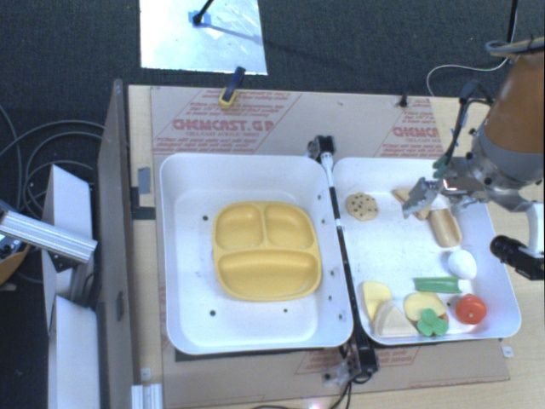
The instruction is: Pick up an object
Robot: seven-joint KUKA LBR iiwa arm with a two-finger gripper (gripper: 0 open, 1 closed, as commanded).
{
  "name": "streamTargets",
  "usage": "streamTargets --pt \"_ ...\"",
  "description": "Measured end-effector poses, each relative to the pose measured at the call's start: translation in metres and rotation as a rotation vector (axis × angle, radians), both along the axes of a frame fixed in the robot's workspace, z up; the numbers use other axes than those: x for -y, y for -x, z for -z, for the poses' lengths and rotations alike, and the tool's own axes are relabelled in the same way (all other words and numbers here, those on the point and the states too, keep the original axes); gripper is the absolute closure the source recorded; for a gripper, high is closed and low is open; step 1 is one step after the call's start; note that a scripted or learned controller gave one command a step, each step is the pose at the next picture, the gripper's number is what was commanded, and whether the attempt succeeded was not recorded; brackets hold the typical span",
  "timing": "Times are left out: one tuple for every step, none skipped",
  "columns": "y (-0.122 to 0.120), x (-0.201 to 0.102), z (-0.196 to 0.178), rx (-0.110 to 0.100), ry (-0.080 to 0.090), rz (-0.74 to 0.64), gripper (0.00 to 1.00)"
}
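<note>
In the right bin | claw, can't tell if wide or narrow, over bun | bun looks light, stiff, smooth | grab its long sides

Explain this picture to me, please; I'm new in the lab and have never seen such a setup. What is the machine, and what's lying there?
One camera looks down at a slant on a bench with two shallow white bins. The robot arm, grey with an orange band, reaches in from the right; its gripper hovers over the right bin. Whether it holds anything cannot be told. The left bin holds a yellow divided plate. The right bin holds toy food: a cookie, a bread roll, a white egg, a green stick, a tomato and yellow pieces.
</note>
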State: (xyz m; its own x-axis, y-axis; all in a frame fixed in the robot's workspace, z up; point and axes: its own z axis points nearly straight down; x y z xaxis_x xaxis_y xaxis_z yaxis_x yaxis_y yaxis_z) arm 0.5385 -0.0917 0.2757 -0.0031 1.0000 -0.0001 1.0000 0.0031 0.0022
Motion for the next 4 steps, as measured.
streamTargets --pt "-0.032 0.026 0.014 0.001 0.002 0.003 0.0" --pt "-0.063 0.069 0.078 -0.002 0.002 0.004 0.0" --pt "-0.064 0.077 0.114 -0.002 0.001 0.003 0.0" --pt "-0.043 0.097 0.163 -0.005 0.0 0.004 0.0"
